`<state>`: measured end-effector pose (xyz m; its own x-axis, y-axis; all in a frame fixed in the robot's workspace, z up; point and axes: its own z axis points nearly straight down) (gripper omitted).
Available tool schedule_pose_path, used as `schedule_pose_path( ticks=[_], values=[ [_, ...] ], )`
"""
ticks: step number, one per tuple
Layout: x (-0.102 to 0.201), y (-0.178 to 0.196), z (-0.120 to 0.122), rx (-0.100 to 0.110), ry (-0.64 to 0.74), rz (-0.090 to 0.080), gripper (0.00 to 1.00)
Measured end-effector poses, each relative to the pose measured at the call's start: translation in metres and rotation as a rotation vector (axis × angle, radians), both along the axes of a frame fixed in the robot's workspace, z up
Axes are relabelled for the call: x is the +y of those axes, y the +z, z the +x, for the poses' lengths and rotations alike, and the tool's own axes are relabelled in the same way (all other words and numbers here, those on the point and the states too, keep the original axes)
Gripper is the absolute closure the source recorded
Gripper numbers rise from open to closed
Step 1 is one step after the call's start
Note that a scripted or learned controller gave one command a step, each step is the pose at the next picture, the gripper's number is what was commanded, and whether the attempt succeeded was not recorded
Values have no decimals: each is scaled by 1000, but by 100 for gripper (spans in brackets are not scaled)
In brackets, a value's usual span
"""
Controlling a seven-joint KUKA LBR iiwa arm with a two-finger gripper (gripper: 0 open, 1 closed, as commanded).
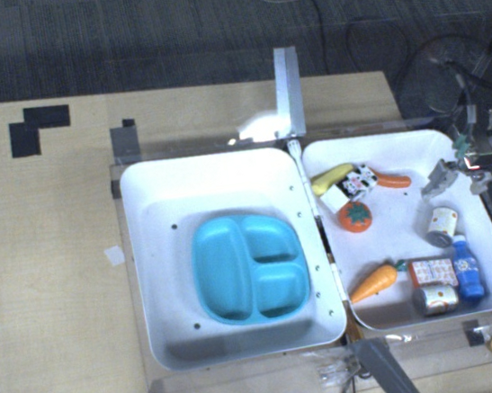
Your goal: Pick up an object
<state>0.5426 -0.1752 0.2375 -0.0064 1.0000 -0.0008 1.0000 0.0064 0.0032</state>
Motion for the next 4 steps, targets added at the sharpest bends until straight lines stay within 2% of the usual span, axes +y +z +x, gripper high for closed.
schedule_pose_path(
  ticks=[1, 2, 3, 4],
  values=[
    [37, -89, 13, 1, -20, 0, 0],
    [39, -28, 29, -2, -110, 0, 0],
    [40, -17, 30, -7, -103, 0, 100],
    [40, -17, 30, -7, -103, -1, 0]
  ],
)
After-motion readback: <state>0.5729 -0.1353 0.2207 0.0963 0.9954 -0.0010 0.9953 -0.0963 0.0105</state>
